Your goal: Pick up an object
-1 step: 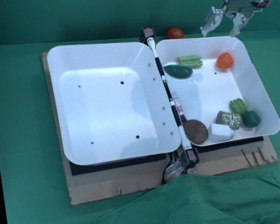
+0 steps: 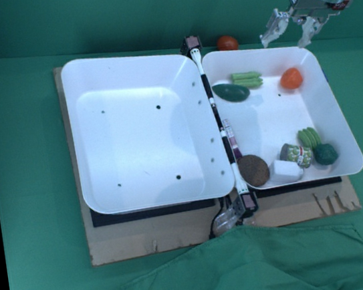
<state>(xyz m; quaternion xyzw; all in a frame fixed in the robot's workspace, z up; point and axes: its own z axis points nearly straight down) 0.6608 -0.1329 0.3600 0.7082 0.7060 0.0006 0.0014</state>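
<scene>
Nearest the camera, along the right bin's (image 2: pixel 339 117) front edge, sit a brown ball (image 2: pixel 253 169), a white block (image 2: pixel 285 170), a small can (image 2: pixel 295 153) and a dark green ball (image 2: pixel 325 154). Farther back lie an avocado (image 2: pixel 231 91), green beans (image 2: pixel 247 80) and an orange ball (image 2: pixel 290 78). Above the far rim, the gripper (image 2: pixel 291 31) hangs spread and holding nothing.

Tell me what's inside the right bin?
The right bin holds an orange ball, green beans, a dark avocado, a brown ball, and a can.
</scene>
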